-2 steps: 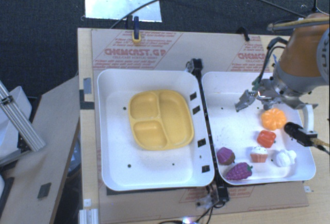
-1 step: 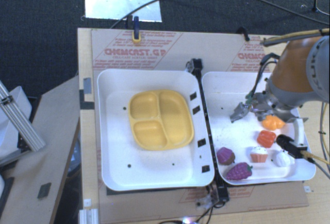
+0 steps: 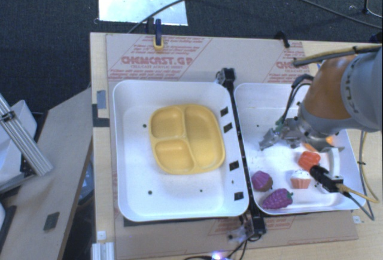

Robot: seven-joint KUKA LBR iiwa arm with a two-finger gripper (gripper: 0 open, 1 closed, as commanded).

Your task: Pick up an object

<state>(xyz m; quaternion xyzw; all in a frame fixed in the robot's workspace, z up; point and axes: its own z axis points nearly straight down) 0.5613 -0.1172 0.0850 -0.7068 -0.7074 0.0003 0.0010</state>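
Purple grapes (image 3: 276, 198) lie at the near edge of the right bin (image 3: 263, 103), beside a plum (image 3: 261, 180), a cupcake (image 3: 301, 180) and an orange piece (image 3: 309, 160), clustered where I can reach. My tool (image 3: 272, 138) hovers low over bare bin floor just beyond them, gripping nothing; how open it is, I cannot tell. The yellow 3-compartment plate (image 3: 186, 138) sits alone in the left bin (image 3: 131, 133).

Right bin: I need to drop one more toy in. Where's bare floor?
Bare floor lies in the right bin's far half, between its far wall and the gripper. The near end is crowded: purple toy, berry, cupcake, orange piece.
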